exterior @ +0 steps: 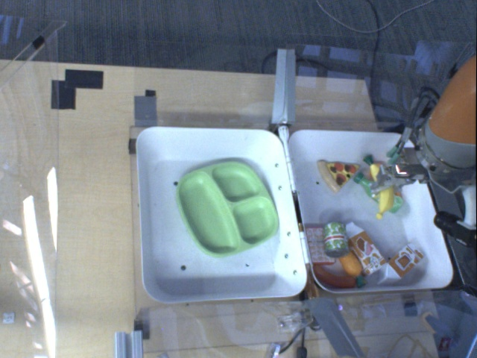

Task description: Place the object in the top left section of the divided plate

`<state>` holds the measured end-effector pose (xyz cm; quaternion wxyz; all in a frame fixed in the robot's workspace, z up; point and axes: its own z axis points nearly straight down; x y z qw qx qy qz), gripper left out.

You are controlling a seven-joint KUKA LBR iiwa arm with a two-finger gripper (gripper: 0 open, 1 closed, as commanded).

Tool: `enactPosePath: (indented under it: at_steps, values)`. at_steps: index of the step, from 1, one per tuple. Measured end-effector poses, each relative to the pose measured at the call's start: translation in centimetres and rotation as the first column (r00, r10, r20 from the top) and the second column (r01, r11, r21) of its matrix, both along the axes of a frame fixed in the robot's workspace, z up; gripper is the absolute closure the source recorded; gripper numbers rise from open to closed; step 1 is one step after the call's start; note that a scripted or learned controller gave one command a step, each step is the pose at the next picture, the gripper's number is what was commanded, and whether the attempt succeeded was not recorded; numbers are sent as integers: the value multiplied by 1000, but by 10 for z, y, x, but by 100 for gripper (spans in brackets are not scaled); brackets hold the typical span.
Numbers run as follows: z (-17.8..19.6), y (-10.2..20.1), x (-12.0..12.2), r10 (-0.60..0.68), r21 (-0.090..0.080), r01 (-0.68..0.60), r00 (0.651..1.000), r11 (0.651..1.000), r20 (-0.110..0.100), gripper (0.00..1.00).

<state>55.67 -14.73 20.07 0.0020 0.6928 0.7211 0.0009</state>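
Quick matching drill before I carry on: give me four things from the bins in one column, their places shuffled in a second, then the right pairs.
Things:
1. plate
2. pizza slice
3. can
4. banana

Places:
A. right bin, near its lower left corner
B. left bin, centre
C. right bin, just below the pincer
D. right bin, upper left area

Pairs: 1-B, 2-D, 3-A, 4-C

Pizza slice [337, 174], green can [335, 239]
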Motion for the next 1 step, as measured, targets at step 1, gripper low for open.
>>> enactPosePath:
  at_steps: [1]
  values:
    - [-22,54,49,-9,2,9,1000,1000,0,100]
